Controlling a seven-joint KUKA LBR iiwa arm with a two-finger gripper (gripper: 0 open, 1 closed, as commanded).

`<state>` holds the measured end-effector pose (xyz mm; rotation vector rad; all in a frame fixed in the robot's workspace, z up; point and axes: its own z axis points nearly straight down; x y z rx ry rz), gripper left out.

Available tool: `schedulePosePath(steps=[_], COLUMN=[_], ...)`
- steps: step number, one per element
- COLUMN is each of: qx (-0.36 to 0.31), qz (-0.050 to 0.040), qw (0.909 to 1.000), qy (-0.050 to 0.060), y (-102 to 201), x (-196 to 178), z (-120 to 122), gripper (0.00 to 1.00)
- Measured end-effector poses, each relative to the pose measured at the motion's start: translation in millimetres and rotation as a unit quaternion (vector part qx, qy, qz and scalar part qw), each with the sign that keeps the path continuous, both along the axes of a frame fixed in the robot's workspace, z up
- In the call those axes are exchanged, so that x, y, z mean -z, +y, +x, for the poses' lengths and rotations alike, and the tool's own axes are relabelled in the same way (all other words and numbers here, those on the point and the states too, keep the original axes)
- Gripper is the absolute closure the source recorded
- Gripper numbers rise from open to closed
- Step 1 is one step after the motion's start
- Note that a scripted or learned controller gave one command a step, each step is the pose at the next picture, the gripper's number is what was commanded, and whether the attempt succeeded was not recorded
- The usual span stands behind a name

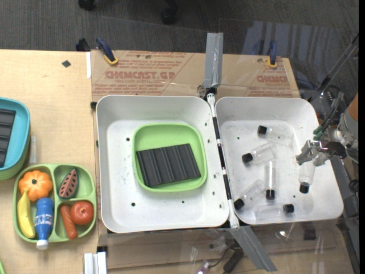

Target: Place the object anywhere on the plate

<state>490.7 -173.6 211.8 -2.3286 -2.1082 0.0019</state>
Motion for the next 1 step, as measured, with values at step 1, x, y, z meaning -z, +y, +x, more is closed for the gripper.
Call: schedulePosePath(steps=[1], qx=[0.0], qz=[-0.0001], qw=[1.0], qy=[0.0], y=[-0.1], x=[-0.1], z=[0.0], gripper=[0.0])
